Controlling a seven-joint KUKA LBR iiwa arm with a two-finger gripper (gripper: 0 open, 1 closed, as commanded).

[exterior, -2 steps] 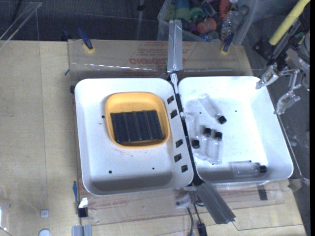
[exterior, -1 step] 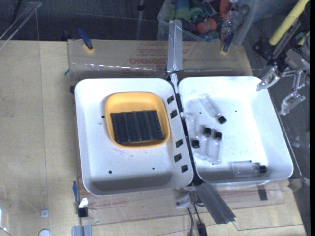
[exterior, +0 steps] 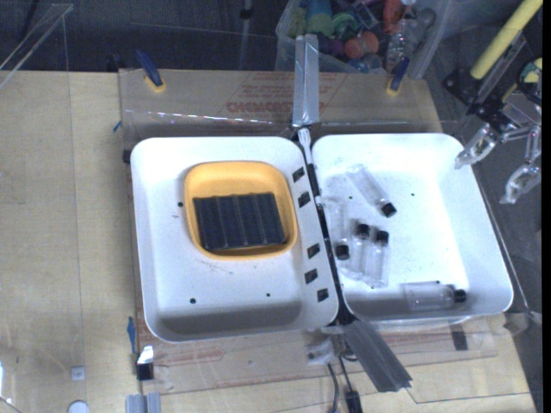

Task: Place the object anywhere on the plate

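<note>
lying in the right bin, vials well apart from gripper.

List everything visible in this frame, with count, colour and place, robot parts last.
plate: one, yellow, square, in the left bin.
dark ridged block: one, blackish, lying on the plate.
clear vials: about five, transparent with black caps, scattered in the right bin; one lies near its front edge.
left bin: one, white, left side of the bench.
right bin: one, white, right side of the bench.
divider: one, white strip with black marks, between the bins.
box of toys: one, clear with mixed colours, behind the bins.
claw: one, metallic, above the right bin's far right corner.
</note>
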